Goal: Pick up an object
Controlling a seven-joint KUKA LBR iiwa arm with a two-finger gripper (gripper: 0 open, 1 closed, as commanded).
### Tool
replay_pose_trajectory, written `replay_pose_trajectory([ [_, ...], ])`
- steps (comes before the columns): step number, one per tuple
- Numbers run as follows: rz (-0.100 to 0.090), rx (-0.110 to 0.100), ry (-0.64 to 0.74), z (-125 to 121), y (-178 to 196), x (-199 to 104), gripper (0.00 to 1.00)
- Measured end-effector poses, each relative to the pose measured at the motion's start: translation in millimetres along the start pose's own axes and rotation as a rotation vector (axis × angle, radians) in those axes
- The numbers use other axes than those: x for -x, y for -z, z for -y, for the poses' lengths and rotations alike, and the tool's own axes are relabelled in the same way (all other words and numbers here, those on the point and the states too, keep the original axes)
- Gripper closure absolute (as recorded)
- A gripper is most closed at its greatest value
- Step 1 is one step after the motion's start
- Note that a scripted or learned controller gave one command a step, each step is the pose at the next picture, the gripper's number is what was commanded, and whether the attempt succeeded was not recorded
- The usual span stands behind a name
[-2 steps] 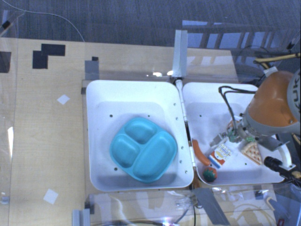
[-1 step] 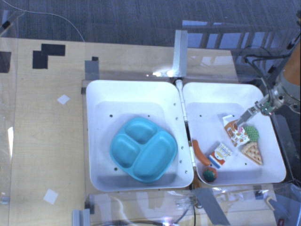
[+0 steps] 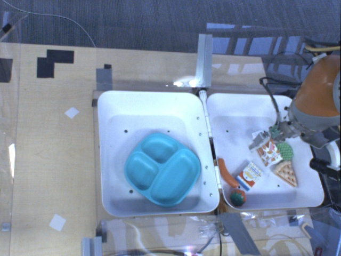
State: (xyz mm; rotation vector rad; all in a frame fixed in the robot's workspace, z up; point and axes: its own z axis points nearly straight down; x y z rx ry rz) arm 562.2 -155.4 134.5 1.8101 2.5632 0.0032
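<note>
The right bin (image 3: 240, 111) holds several small items. An orange carrot-like stick (image 3: 228, 174) lies by its left wall, with a small green and orange ball (image 3: 237, 197) at the front corner. A little juice carton (image 3: 251, 175) lies near the middle, and a waffle-patterned wedge (image 3: 285, 173) sits to its right. A printed packet (image 3: 270, 153) and a green textured piece (image 3: 286, 151) lie together further back. My gripper (image 3: 265, 139) hangs right over the printed packet's back left end. The arm's orange band (image 3: 319, 89) is above and to the right.
The left bin (image 3: 117, 111) holds a blue divided plate (image 3: 162, 168), lying slightly towards the front. A thin wall (image 3: 209, 143) separates the two bins. Black cables (image 3: 274, 84) trail along the arm at the right bin's back edge.
</note>
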Motion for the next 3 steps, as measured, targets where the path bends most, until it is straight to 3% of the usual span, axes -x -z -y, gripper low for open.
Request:
replay_pose_trajectory([
  [1, 0.004, 0.005, 0.302, 15, -46, 40, 0.0],
  [2, 0.01, 0.012, 0.301, 12, -33, 41, 1.0],
  [3, 0.0, 0.001, 0.001, -85, 51, -93, 1.0],
])
